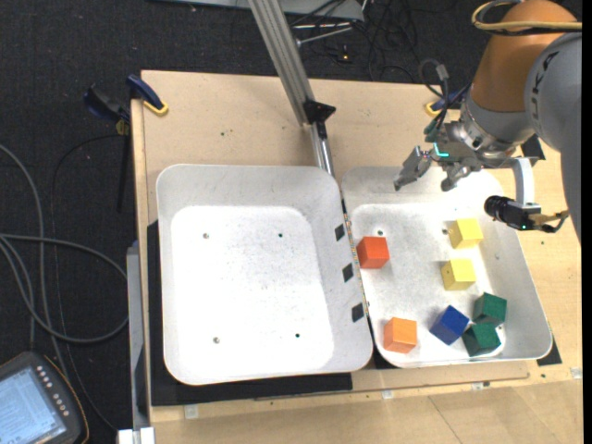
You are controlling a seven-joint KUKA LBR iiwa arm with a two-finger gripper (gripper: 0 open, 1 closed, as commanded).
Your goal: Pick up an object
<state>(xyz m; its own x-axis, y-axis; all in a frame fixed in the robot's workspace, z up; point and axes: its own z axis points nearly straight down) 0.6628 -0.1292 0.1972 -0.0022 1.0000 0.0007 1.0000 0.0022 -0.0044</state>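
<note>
Several coloured blocks lie in the right bin. A red-orange block sits near its left wall and an orange block near its front left. Two yellow blocks lie right of centre. A blue block and two dark green blocks cluster at the front right. My gripper hangs above the bin's back edge, its two fingers spread apart with nothing between them, well clear of every block.
The left bin lies beside the right one on the wooden bench. A slanted metal rod crosses the back, ending near the seam between the bins. Clamps sit at the bench's back corners.
</note>
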